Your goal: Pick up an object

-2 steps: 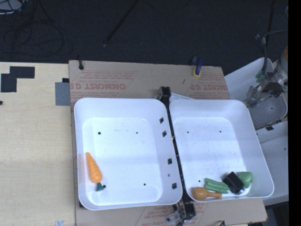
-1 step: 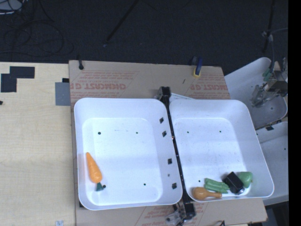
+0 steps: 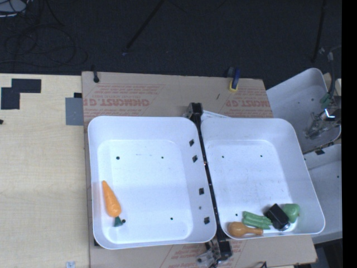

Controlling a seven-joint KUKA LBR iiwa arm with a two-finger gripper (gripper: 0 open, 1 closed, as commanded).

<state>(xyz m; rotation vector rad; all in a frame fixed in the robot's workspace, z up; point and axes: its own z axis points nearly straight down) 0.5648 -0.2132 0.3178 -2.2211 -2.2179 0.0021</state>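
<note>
- In the left bin [image 3: 142, 130], down at about 7 o'clock near the corner, lies an orange toy carrot [image 3: 110, 200] with a small dark green top. It lies flat on the white floor, with its green end pointing to 5 o'clock.
- In the right bin [image 3: 256, 133], four things sit in a bunch at about 5 o'clock, close to the near wall.
- A tan pear-shaped toy [image 3: 244, 229] is at the 9 o'clock end of the bunch.
- A green bean-like toy [image 3: 256, 220] lies just beside it, and they look like they touch.
- A small black block [image 3: 277, 216] lies next, tipped at a slant.
- A round green thing [image 3: 291, 210] peeks out at 3 o'clock of the block, touching it.
- The two bins sit side by side on a brown board [image 3: 167, 94].
- At the 3 o'clock edge of the view is the gripper [image 3: 326, 113], well away from all the toys. I cannot tell how it is set.
</note>
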